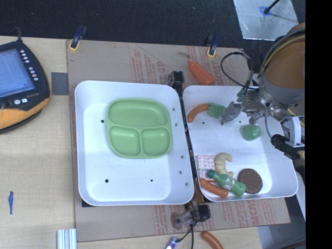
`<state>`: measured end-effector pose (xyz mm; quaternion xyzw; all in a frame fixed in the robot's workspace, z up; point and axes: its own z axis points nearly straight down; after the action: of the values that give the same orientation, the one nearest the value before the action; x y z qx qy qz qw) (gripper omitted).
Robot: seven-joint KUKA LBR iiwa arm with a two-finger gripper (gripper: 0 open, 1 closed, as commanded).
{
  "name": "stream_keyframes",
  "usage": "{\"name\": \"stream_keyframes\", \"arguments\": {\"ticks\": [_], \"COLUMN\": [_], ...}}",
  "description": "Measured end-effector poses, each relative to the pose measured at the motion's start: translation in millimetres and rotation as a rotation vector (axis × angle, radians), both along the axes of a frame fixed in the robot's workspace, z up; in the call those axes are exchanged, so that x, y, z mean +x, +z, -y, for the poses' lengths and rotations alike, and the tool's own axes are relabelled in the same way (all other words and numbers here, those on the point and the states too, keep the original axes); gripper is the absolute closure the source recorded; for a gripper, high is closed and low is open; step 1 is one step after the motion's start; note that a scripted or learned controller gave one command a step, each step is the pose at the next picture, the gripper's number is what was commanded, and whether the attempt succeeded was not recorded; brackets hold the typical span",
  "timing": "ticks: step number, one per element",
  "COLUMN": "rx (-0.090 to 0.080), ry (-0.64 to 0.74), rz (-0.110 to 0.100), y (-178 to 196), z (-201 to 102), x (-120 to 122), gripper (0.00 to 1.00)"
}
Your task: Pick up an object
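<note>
My gripper (238,119) hangs over the back of the right bin (277,162), open, with nothing between its fingers (226,118). A small green round thing (251,132) lies just in front of it, to the right. To its left lies an orange carrot (196,111) with a green leafy top (216,110), close to the left fingertip. At the bin's front are a beige croissant-like piece (224,162), a brown round cookie (251,180), a green bottle (229,182) and an orange sausage (214,189).
The left bin (93,154) holds a green divided plate (139,127). An orange carrot (201,72) lies on the cardboard behind the bins, and another orange piece (213,239) in front. A teach pendant (18,84) sits at the far left. Black cables (233,61) loop near the arm.
</note>
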<state>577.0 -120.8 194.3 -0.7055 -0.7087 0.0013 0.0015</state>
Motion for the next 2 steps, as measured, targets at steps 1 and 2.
{"name": "stream_keyframes", "arguments": {"ticks": [1, 2], "rx": [-0.001, -0.001], "ry": [-0.003, 0.000], "rz": [0.002, -0.003], "y": [-5.9, -92.7], "z": [62.9, 91.4], "x": [24.7, 13.9], "gripper": [0.00, 0.00]}}
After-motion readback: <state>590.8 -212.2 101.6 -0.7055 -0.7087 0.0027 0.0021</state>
